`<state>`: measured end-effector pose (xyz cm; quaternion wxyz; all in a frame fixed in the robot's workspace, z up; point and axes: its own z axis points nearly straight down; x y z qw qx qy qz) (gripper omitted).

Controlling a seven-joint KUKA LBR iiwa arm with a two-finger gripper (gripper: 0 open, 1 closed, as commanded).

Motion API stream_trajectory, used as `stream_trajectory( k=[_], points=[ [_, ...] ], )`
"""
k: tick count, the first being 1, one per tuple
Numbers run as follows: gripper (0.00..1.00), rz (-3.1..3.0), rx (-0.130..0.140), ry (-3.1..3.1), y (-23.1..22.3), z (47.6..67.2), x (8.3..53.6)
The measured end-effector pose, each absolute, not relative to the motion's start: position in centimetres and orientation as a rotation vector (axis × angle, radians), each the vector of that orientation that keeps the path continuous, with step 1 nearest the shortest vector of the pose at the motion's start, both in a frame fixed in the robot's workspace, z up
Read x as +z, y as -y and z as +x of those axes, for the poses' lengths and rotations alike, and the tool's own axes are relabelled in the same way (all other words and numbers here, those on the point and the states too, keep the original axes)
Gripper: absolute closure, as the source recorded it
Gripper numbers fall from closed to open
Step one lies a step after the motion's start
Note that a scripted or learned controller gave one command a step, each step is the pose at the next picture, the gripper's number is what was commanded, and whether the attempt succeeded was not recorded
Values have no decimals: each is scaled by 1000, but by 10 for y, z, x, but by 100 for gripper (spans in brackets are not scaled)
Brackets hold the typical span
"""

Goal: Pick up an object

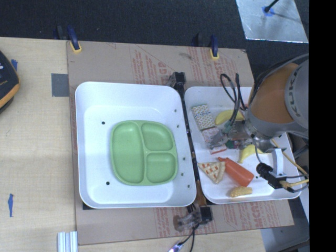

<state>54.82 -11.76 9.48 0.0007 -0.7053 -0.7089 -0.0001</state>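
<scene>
The right bin [209,193] holds several small toy foods. A pizza slice [211,170] lies near its front left, with a red-orange carrot-like piece [238,172] just to the right of it. A tan piece [240,191] rests at the front rim. A patterned grey packet [201,115] and a yellow banana-like piece [224,117] lie toward the back. My gripper [232,135] reaches down into the middle of this bin, over a dark cluttered item beside the packet. The grey wrist and orange band [273,98] hide the bin's right side. Another yellow piece [248,153] pokes out under the wrist.
The left bin [84,140] contains a green divided plate [144,152]. Black cables [230,88] loop above the right bin's back edge. A black fitting with a white strap [269,174] hangs off the arm at the front right. Clamps hold the cardboard base.
</scene>
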Motion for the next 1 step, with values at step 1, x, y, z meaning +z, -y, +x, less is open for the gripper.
stream_trajectory(
  k=[1],
  points=[
    [0, -2217, -1, 2229, 111, 575, 95]
  ],
)
